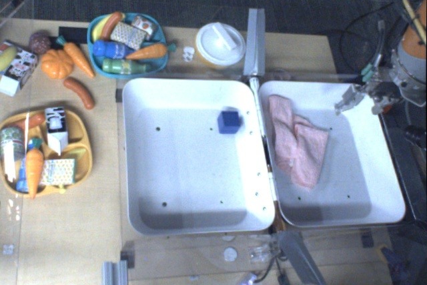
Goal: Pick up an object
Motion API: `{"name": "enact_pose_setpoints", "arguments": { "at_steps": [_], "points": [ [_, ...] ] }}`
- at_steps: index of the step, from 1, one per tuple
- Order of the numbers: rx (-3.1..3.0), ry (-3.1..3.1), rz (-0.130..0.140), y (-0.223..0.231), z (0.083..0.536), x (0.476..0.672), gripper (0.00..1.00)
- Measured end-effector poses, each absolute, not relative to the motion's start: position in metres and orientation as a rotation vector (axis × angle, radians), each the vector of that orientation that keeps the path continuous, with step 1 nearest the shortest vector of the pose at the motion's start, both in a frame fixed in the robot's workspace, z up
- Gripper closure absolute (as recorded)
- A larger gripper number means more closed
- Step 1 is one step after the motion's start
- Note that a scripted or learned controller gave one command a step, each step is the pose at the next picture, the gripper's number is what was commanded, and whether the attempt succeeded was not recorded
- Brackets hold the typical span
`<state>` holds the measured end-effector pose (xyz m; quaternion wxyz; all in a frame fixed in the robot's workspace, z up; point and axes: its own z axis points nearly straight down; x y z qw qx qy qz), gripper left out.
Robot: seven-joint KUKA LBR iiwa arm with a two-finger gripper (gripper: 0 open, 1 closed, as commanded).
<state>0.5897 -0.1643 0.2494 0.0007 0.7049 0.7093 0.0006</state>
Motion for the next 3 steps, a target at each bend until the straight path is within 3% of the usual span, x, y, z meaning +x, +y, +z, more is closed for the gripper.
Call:
{"name": "enact_pose_setpoints", "arguments": {
  "at_steps": [1,2,3],
  "points": [
    [2.225,2.212,0.008,-0.095,0.097,0.571,0.0],
    [2.003,2.401,0.016,-0.11,0.093,0.606,0.0],
    [1.86,2.509,0.016,-0.135,0.093,0.567,0.0]
  ]
}}
